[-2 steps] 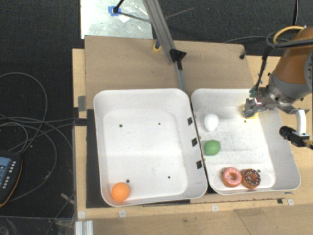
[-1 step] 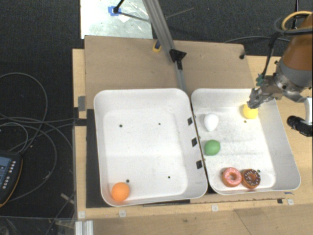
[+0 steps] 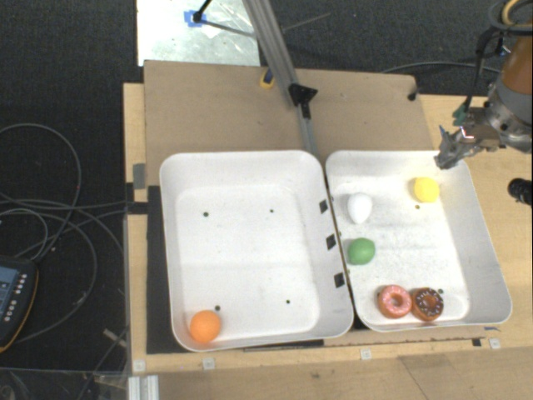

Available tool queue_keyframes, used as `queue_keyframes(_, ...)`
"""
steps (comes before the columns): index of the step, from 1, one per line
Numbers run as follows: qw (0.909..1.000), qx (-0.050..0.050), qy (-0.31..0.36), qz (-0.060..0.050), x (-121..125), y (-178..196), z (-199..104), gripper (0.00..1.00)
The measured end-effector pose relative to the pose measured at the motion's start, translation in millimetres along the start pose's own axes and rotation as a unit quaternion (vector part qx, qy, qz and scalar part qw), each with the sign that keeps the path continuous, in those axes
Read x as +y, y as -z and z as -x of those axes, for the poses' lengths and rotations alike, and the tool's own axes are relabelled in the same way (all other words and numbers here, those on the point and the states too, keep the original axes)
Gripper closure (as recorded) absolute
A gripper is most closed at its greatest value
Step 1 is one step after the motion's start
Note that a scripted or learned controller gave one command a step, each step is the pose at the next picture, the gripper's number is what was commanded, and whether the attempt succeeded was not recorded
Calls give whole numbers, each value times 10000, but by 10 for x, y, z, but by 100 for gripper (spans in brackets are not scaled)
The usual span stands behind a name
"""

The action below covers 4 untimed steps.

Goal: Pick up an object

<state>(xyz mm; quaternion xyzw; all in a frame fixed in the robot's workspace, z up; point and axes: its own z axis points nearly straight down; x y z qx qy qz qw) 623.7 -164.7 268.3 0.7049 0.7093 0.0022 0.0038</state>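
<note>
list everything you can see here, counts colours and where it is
bins: 2, white, side by side on the bench
orange ball: 1, orange, near-left corner of the left bin
white ball: 1, white, right bin, by its left wall
green ball: 1, green, right bin, just below the white ball
yellow ball: 1, yellow, right bin, towards its far side
doughnuts: 2, one pink-red, one brown, side by side at the near edge of the right bin
pole: 1, grey, slanting from the top of the view down to the gap between the bins
handset: 1, dark, on the floor at the left with cables
arm: 1, grey and orange, at the right edge
claw: 1, dark metal, above the far-right corner of the right bin
</note>
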Motion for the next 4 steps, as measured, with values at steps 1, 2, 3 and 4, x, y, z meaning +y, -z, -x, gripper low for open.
queue_keyframes(1,10000,21,27,-29,36,37,-610,100)
queue_keyframes(2,10000,19,21,-36,111,-105,-1111,100)
queue_keyframes(3,10000,19,21,-32,205,-212,-1630,100)
queue_keyframes(4,10000,24,22,-40,223,-342,-2169,100)
